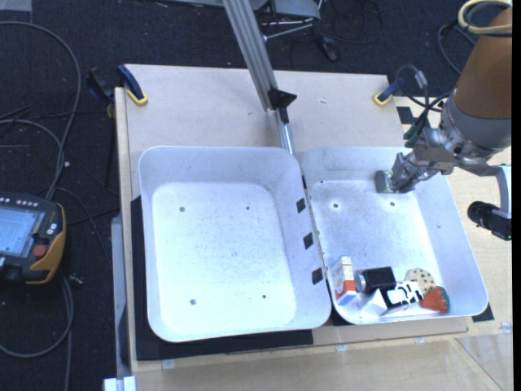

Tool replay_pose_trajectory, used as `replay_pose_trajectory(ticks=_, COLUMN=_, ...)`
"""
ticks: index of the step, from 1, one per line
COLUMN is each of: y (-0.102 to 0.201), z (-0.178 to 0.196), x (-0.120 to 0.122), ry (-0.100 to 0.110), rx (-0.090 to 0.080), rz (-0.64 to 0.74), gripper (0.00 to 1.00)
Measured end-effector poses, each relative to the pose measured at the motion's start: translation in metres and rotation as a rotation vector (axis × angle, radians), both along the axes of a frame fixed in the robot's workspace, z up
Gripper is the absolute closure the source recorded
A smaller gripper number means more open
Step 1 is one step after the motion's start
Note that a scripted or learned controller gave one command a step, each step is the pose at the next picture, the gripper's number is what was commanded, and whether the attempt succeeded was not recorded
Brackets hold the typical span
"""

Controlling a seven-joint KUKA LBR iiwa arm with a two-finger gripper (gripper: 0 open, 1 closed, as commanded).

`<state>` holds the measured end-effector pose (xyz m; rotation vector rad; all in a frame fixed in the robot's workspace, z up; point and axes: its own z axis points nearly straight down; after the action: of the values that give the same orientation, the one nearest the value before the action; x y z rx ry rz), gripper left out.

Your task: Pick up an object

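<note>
My gripper (391,182) hangs low over the far part of the right bin (456,243), near its back wall. Its fingertips are small and dark against the bin floor. A heap of small objects lies in the bin's near corner, well away from the gripper: a small white and red box (345,275), a black block (378,278), a black-and-white item (399,295), a round dotted disc (419,277) and a red-orange piece (438,300).
The left bin (163,218) sits beside the right one, sharing a middle ridge with black tabs (308,239). A slanted metal pole (252,43) rises from behind the bins. Clamps (134,96) hold the board's back corners. A pendant (28,239) lies off the bench at left.
</note>
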<state>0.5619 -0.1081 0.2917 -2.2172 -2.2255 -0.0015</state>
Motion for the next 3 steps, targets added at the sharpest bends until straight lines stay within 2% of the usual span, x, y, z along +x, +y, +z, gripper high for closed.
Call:
replay_pose_trajectory(ticks=1, y=0.059, z=-0.014, x=-0.005, ry=0.001, rx=0.0, rz=0.001, gripper=1.0)
replay_pose_trajectory(ticks=3, y=0.152, z=-0.024, x=-0.021, ry=0.001, rx=0.0, rz=0.001, gripper=1.0)
